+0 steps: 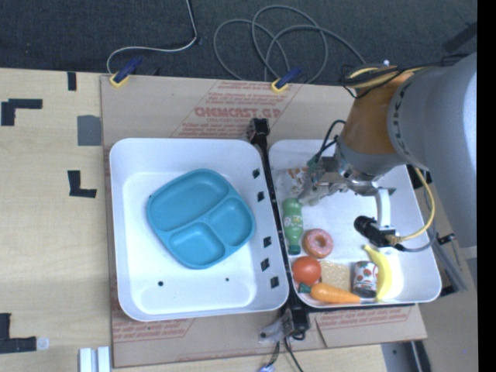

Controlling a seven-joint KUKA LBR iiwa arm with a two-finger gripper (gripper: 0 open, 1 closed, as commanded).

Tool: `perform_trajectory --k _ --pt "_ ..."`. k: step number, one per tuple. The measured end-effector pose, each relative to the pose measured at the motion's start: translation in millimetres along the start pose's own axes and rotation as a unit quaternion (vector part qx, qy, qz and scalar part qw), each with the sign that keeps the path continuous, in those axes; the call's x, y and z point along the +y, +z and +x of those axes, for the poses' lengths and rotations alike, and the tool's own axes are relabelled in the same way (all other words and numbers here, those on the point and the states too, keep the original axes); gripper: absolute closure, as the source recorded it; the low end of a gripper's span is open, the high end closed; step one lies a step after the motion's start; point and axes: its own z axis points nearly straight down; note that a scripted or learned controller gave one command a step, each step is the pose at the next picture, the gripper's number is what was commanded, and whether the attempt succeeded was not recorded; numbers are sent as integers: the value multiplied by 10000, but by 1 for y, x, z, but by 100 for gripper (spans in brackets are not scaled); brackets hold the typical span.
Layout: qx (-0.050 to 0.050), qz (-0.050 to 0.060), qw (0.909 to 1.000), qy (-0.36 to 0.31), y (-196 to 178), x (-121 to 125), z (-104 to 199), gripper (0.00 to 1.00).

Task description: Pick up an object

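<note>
A dark carpeted floor with looped cables runs behind a pale wooden tabletop [46, 208], on which a cardboard sheet [225, 107] carries two shallow white bins side by side. The grey arm [434, 115] with its orange band reaches in over the right bin [422, 281]. The left bin [128, 285] holds a blue divided plate [201, 217].

The step in hand looks like the approach: the end effector [322, 183] hangs low over the upper left part of the right bin, and I cannot tell whether it is apart or together, as the metal parts there blur into each other. Nothing is visibly gripped.

The likeliest target is the green bottle [292, 223], lying lengthwise along the bin's left wall just below the end effector. It is slim and round-bodied, so it may roll or slip if pinched off-centre; the next move calls for lining up across its narrow width and descending without striking the wall.

The other candidates cluster toward the bin's near edge: a yellow banana [385, 273], an orange carrot [335, 293], a pink-frosted doughnut [318, 243], a red tomato [306, 270], a small can [363, 277] and a tan cracker-like square [335, 272].
</note>
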Motion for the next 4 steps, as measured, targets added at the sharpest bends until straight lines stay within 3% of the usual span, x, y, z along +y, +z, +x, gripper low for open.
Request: perform_trajectory --k 1,2,3,4 --pt "-25 -77 10000 11 -5 4 -2 0" --pt "35 91 10000 -7 22 52 -15 0" --pt "-4 161 9999 27 20 63 -10 0" --pt "24 156 9999 9 20 64 -13 0"
